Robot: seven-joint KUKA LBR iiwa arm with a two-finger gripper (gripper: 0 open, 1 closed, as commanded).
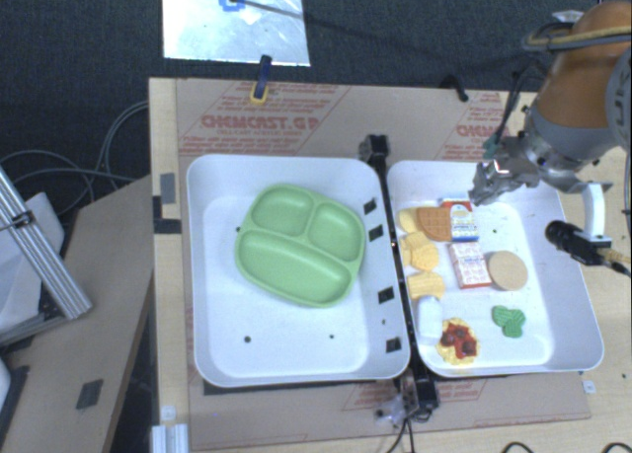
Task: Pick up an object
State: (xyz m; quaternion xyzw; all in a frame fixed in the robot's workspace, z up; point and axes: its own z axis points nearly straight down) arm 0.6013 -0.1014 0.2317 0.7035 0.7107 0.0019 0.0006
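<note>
Toy food items lie clustered in my right white bin [573, 342]; nearest my hand [486, 188] is a small red-and-white carton [461, 221]. Step in hand: approach, nothing grasped. Finger opening: I cannot tell. Next move calls for centring over the carton, then descending.
</note>
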